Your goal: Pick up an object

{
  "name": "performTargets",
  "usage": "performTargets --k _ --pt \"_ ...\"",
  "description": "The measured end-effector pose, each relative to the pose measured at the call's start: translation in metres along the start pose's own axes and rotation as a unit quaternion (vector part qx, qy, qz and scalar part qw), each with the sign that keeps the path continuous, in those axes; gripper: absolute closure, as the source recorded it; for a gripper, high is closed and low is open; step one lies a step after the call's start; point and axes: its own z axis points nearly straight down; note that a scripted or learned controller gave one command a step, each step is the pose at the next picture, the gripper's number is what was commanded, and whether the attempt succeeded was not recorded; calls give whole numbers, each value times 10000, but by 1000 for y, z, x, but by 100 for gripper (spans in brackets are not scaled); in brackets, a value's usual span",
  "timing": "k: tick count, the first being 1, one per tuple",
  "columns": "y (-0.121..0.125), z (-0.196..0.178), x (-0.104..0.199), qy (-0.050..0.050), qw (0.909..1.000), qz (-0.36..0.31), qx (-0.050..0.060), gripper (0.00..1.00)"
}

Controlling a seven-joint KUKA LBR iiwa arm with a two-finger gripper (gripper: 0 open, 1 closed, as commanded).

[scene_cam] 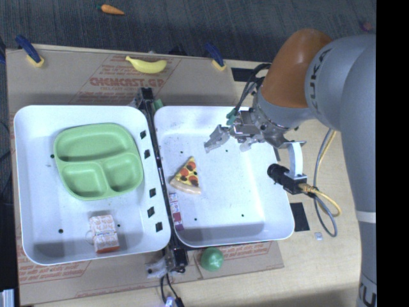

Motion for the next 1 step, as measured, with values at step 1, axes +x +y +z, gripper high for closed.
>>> performTargets --k 1 --pt "-39 17 0 -7 10000 -4 4 0"
